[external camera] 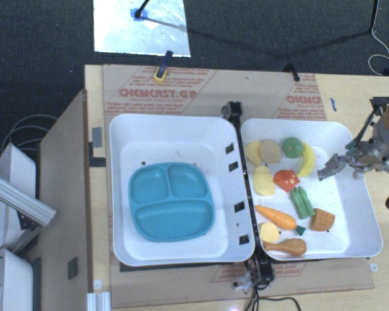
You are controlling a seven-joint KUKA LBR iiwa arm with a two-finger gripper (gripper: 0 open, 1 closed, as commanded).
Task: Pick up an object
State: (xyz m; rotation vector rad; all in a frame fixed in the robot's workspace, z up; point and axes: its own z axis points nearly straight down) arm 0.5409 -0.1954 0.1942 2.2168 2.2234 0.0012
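Over the right bin point(366, 235) | end effector point(330, 168) grip unclear, cannot tell | tip: drop straight down on the banana point(306, 161), squeeze gently.

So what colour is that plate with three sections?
Light blue plastic divided plate, seen in the camera view.

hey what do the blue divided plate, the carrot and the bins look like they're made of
Blue divided plate: likely molded plastic, with an even color, a soft sheen and rounded compartment ridges.
Carrot: probably toy plastic, uniformly orange and smooth, with a green stub end.
Bins: seemingly thin formed plastic, plain white with rounded corners and a slight gloss.
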